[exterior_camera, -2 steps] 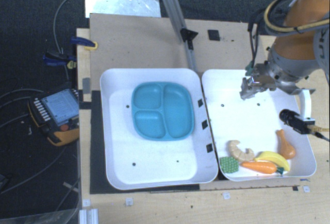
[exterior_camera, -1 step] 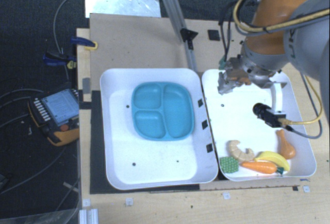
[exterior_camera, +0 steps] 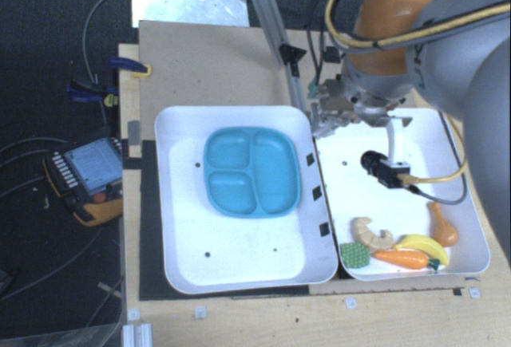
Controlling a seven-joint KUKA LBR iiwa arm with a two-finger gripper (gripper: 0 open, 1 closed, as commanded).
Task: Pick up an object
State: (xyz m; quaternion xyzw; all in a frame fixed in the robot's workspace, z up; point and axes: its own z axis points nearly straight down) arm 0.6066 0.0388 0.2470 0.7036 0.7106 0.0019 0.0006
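No pick is judged to have been made yet: the end effector (exterior_camera: 324, 119), its opening not to be told, is seen at the right bin's (exterior_camera: 351, 198) far left corner, well apart from the carrot (exterior_camera: 402, 259) and banana (exterior_camera: 421, 244) at its near edge.

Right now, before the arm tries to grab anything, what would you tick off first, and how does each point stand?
1. Targets present: yellow toy banana, orange toy carrot, beige lumpy toy, green knobbly toy and orange-brown toy lie in the right white bin: ok.
2. Gripper over a target: it hangs at that bin's far corner, apart from the toys: not ok.
3. Toys separated: banana and carrot touch, the rest crowd close: not ok.
4. Gripper carrying nothing: cannot tell.
5. Blue divided plastic plate sits in the left white bin, out of the way: ok.
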